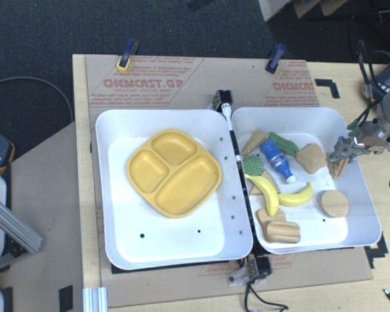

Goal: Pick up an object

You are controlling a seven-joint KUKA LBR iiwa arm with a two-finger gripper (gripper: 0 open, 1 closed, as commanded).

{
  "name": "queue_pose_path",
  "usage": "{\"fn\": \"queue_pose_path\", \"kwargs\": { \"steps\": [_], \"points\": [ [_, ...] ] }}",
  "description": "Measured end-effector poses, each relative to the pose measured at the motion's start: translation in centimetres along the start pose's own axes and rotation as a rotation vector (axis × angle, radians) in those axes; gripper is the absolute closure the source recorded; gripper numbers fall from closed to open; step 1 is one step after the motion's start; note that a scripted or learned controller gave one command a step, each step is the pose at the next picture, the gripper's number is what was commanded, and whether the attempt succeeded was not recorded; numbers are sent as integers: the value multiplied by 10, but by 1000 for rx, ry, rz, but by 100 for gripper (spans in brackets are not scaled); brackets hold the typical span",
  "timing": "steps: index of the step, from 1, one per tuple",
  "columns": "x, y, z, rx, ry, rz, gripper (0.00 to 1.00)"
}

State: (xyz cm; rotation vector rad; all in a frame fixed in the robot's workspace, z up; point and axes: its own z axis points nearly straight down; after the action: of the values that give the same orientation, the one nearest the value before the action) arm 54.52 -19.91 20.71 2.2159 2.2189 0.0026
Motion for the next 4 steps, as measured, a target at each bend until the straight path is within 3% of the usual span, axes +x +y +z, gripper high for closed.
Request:
{"fn": "queue_pose_path", "kwargs": {
  "steps": [1,2,4],
  "points": [
    [0,1,-19,0,0,0,100],
    [61,0,-14,8,5,-3,100],
    [151,11,-5,8,4,-2,100]
  ]
}}
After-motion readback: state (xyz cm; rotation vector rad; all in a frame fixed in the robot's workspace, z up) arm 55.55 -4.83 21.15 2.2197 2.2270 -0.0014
